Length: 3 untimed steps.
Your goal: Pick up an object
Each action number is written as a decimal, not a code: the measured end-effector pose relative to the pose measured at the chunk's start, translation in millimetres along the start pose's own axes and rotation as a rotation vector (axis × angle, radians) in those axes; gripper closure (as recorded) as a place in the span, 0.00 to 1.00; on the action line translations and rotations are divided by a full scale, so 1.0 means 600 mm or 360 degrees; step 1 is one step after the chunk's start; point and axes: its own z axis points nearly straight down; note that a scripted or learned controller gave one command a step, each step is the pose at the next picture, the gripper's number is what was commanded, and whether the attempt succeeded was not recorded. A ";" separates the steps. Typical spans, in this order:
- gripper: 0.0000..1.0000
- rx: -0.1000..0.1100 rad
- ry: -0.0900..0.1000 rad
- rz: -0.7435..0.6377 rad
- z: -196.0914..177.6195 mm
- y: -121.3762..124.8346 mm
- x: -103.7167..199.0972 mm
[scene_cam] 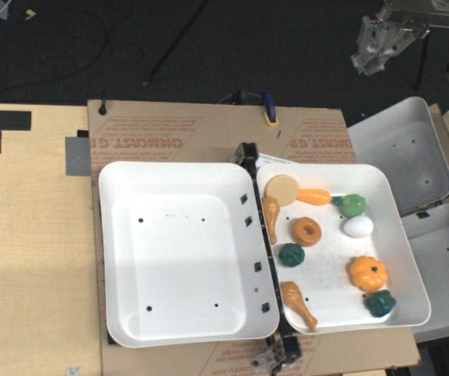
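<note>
The gripper (377, 45) is seen high at the upper right of the camera view, well above and behind the bench, apart from both bins. Whether it is spread or pressed together cannot be told from this view; nothing is seen held by it.

All candidate objects are found in the right bin (412, 245). A round tan disc (282, 189) is set near its far left corner, with an orange carrot (314, 197) just beside it towards the far edge. A green round fruit (353, 204) and a white egg (358, 226) are placed close together, nearly touching, towards the far right. A brown doughnut (307, 231) is found near the middle, and a dark green lump (291, 254) just beside it towards the near left. A long tan gourd (271, 216) is laid along the left wall, and a second tan piece (298, 304) is laid near the near left corner. An orange pumpkin (367, 272) and another dark green piece (380, 303) are set towards the near right corner.

The left bin (114, 249) is seen beside it, their walls meeting at the centre.

The task is judged barely begun: nothing is lifted, no object is approached, and the descent, the grasp and the lift are all left to be done.
</note>
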 end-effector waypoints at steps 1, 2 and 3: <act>1.00 0.0029 -0.0002 0.0013 0.001 0.000 -0.086; 1.00 0.0057 0.0004 0.0009 0.473 -0.013 -0.099; 1.00 0.0014 0.0000 0.0001 0.284 -0.003 -0.035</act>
